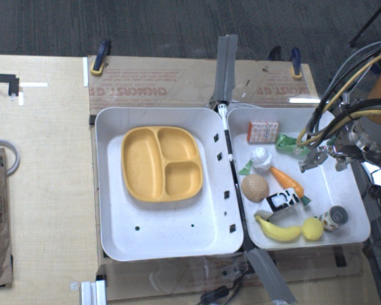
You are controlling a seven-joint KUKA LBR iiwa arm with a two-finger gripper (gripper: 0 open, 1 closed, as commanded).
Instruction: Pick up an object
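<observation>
Looking at the right bin (362,224), it's packed pretty tight, and that's where I'd expect trouble. The gripper (316,159) hangs over the upper right part of that bin, and honestly I can't tell if it's spread or pinched together, it's just too small and cluttered with cables there. Nothing seems to be held.

Candidates for the pick all sit in that bin: a banana (277,229) along the front, a lemon (313,229) right next to its tip, a carrot (286,180) in the middle, a brownish ball (255,187), a small printed box (263,131) at the back, and a green thing (287,145) nearest the gripper.

My worry: round stuff like the lemon or ball would probably squirt out sideways if the grip lands off center. The banana and lemon are close enough that going for one likely nudges the other. The green piece looks flat, so the grip could close on air.

The left bin (111,189) just has a yellow divided plate (162,164).
</observation>
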